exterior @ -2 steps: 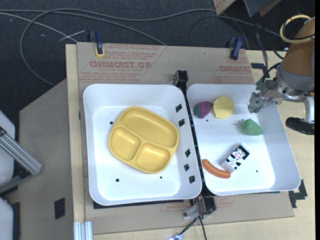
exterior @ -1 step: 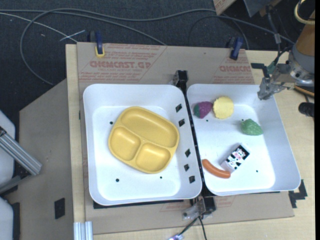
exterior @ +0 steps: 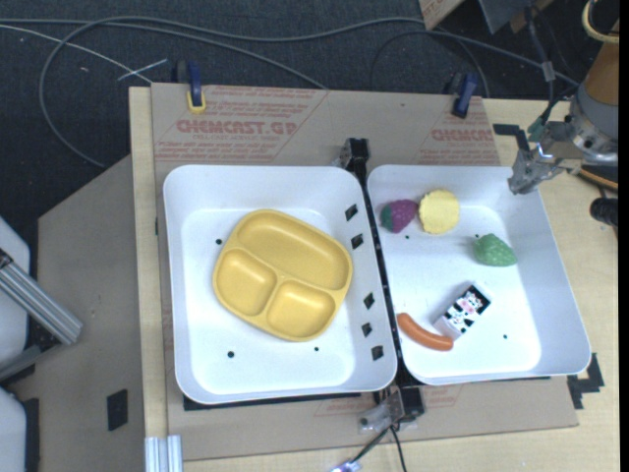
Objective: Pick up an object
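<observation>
From the camera above the tabletop [exterior: 98, 264], two shallow white bins sit side by side. The left bin [exterior: 187, 293] holds a yellow divided plate [exterior: 282, 274], lying flat near its middle with three compartments facing up.

The right bin [exterior: 550, 293] holds the loose objects. At its far side, a purple toy [exterior: 398, 214] lies just beside a yellow round toy [exterior: 439, 211], the two nearly touching. A green toy [exterior: 494, 250] lies to their right and a little nearer, apart from both. Toward the near side, a small black-and-white block [exterior: 465, 309] rests tilted, with an orange-red sausage [exterior: 426, 331] just beside it on its left, close to the bin's near-left corner.

The claw [exterior: 526, 177] hangs at the far right corner of the right bin, over its rim, well apart from every object. Nothing sits between its fingers; how wide they stand I cannot tell at this size. The grey arm [exterior: 600, 116] enters from the right.
</observation>
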Action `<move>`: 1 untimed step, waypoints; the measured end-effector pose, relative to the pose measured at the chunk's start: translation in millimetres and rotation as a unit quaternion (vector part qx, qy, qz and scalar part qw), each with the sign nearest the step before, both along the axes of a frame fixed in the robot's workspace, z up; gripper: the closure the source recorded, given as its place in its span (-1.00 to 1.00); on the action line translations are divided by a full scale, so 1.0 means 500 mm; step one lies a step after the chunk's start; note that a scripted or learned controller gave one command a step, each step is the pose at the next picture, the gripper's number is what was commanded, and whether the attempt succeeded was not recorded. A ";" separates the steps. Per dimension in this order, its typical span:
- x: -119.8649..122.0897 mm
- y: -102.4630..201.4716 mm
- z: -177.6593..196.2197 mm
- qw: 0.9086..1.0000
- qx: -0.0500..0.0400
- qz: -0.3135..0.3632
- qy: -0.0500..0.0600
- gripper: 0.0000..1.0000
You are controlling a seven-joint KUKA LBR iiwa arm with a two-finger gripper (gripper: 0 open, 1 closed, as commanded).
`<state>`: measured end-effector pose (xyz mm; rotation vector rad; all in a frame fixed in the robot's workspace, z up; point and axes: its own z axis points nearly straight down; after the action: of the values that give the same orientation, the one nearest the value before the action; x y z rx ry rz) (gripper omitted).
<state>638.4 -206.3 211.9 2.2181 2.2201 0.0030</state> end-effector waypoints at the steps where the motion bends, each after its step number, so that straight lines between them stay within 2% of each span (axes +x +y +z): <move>1: 0.009 0.115 0.021 1.000 0.002 0.002 0.001 1.00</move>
<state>643.0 -148.7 222.6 2.2157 2.2287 0.0034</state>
